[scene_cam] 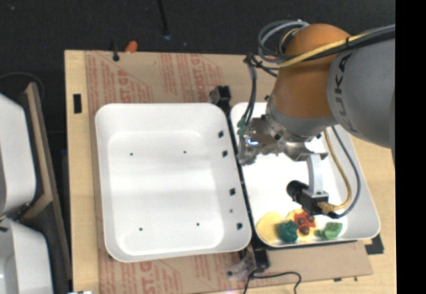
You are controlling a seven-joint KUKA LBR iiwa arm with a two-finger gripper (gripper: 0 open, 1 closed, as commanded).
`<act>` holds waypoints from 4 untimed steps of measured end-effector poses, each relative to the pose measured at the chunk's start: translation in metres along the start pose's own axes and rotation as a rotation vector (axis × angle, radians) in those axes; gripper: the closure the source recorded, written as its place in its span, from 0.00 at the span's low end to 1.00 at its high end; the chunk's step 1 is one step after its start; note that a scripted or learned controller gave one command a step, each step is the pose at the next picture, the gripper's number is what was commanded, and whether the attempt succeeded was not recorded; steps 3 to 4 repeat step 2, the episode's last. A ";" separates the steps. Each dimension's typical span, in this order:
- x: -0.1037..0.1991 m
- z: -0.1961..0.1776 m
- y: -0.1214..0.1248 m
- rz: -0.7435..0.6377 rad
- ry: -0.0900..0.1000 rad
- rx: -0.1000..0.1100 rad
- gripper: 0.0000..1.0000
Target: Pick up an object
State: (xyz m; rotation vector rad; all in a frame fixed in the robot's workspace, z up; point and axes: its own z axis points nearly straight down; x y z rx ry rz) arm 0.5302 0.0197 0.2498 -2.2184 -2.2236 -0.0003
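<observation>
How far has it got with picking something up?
Done: nothing lifted; the pale yellow flat piece, teal lump, small red piece and green lump lie in the near corner of the shallow white right bin. In hand: the grey-and-orange arm hangs over that bin. Left: grasp and lift one.

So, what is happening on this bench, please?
A grey and orange robot arm reaches in from the right and hangs over the right bin, trying to pick something up. I cannot tell whether it holds anything. Small toys lie at that bin's near edge: a yellow piece, a teal piece, a red piece and a green piece.
</observation>
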 end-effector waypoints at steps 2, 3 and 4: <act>0.044 0.015 -0.012 0.003 0.000 -0.001 0.00; 0.044 0.015 -0.012 0.003 0.000 -0.001 0.00; 0.044 0.015 -0.012 0.003 0.000 -0.001 0.00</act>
